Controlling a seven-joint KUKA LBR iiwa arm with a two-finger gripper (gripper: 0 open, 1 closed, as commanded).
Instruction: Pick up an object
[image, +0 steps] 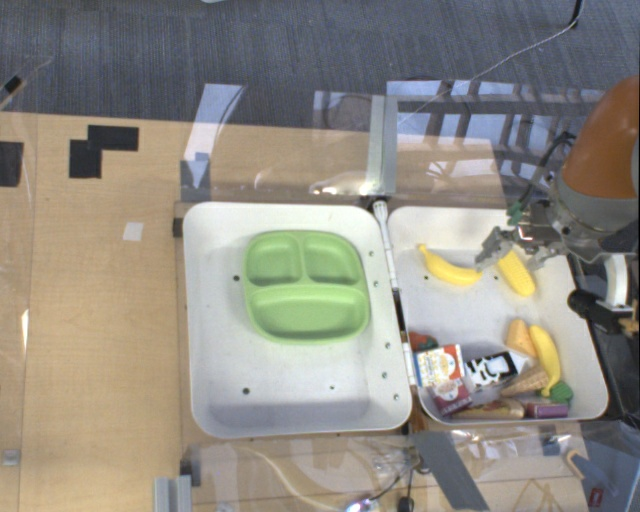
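- Wooden surface (90, 300) carries two shallow white bins side by side, with clear panels standing behind them and dark carpet beyond.
- Left bin (215, 400) holds one green divided plate (305, 285), lying flat near its middle.
- Right bin (400, 235) holds the clutter: a yellow banana (450, 268) lying alone on bare floor at upper left, a second yellow piece (517, 272) just under the hand, and a crowded heap along the front wall with a small carton (440, 368), a black-and-white pack (492, 368) and another yellow-and-orange fruit (540, 352).
- Grey and orange arm (605, 150) reaches in from the right, its hand (517, 240) over the back of the right bin, above and between the two yellow pieces.
- Whether the hand is released or clenched, I cannot tell; nothing is visibly between its fingers.
- My judgement: the step is choosing and descending. The second yellow piece is nearest, and the lone banana is also well apart from neighbours. Either way, straddle the narrow width across the middle, not along its length, and avoid the heap.
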